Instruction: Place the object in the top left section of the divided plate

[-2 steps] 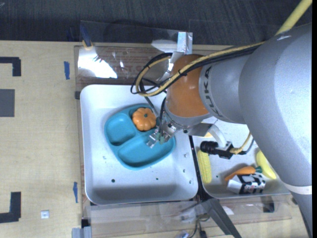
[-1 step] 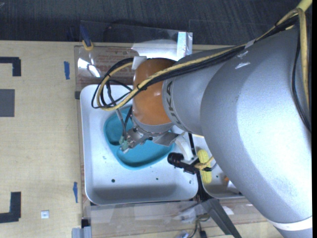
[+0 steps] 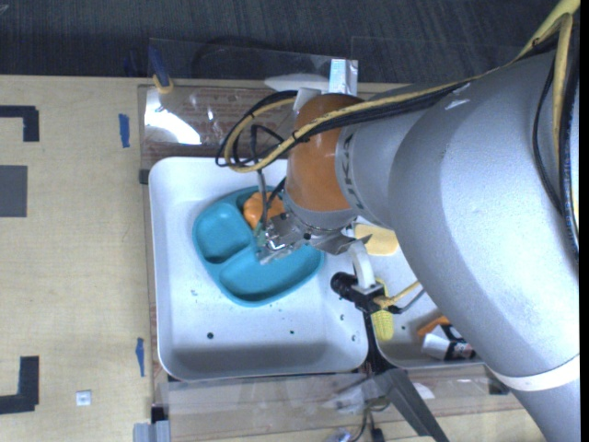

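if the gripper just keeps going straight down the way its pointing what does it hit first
Most likely the blue divided plate: the gripper points down over its middle, near the ridges between sections. An orange object sits just beside it in the upper section, so depth is hard to judge; it could brush that instead.

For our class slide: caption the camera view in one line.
Grey arm's tool over a blue divided plate in a white bin.

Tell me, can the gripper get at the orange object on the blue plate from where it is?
Probably yes: the gripper hangs over the blue divided plate, right beside the orange object, with nothing visible between them.
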{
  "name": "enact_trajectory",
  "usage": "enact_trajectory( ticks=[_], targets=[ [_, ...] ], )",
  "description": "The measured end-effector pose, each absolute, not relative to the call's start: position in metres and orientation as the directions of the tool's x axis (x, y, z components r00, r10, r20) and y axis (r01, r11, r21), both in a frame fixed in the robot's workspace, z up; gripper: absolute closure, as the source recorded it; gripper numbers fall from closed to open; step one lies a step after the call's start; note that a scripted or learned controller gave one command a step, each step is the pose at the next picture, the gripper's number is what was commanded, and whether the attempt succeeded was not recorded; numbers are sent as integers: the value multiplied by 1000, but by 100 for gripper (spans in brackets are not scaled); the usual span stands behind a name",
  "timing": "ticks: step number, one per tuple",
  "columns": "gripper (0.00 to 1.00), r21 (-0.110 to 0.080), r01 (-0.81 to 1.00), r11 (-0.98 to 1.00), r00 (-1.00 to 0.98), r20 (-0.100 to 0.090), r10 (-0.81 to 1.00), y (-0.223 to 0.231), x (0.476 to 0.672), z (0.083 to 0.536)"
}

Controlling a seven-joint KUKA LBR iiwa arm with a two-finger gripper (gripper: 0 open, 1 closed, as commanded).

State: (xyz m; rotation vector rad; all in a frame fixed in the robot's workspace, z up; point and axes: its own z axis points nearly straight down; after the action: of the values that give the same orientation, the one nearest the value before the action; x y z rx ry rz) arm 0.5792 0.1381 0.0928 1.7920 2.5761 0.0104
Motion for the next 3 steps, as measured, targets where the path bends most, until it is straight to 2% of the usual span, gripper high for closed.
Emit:
enact_trajectory(
  ticks=[1,2,3],
  targets=[
    [100,13,959,283,-283,-1,959,141,576,93],
    [100,22,919,394,-394,-2,919,172,485,96],
    [100,3,946,325,-325,0,946,186,484,117]
  ],
)
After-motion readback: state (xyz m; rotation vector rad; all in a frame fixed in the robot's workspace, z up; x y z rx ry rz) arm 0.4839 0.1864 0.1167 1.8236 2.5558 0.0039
